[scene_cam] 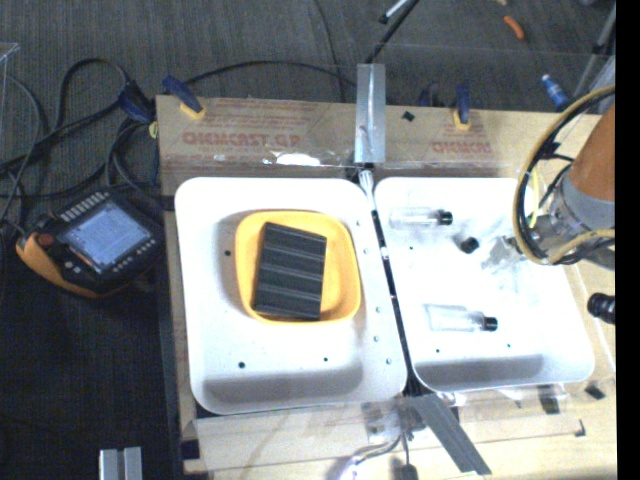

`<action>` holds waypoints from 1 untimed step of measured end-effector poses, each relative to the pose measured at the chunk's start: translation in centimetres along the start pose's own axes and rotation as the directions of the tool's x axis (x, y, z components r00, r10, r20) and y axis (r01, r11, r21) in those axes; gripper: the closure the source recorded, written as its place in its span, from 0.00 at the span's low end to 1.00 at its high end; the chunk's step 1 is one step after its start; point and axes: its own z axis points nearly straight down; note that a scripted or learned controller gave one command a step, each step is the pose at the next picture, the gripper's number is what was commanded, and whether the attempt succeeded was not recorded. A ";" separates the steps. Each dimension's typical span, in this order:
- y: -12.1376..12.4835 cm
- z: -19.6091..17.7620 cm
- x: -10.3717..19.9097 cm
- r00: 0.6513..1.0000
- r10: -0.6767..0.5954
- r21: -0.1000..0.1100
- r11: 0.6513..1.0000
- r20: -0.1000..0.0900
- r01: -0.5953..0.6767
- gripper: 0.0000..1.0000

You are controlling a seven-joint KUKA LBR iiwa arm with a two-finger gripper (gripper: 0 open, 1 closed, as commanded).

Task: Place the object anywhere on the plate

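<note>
We look down on the counter (300,138), which carries two shallow white bins side by side. In the left bin (200,298) sits a yellow plate (345,268), and the dark ribbed block (291,269) lies flat on it, covering most of the plate's middle and leaving a yellow border all round. The right bin (540,348) holds two clear vials with black caps: one vial (420,217) toward 11 o'clock of the bin, the other vial (460,319) near 6 o'clock, well apart from each other. A small black cap (467,244) lies between them, nearer the upper vial. The arm (590,188) enters from 3 o'clock, wrapped in looping cables, and its hand (503,254) hangs over the right bin's middle at about 3 o'clock of the small cap; the fingers appear pale and blurred, so we cannot tell whether they are released or clenched. A handheld control pendant (95,240) rests on the floor at 9 o'clock of the left bin.
</note>
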 end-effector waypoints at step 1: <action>0.0 0.0 0.0 1.000 0.000 0.000 1.000 0.000 0.000 0.00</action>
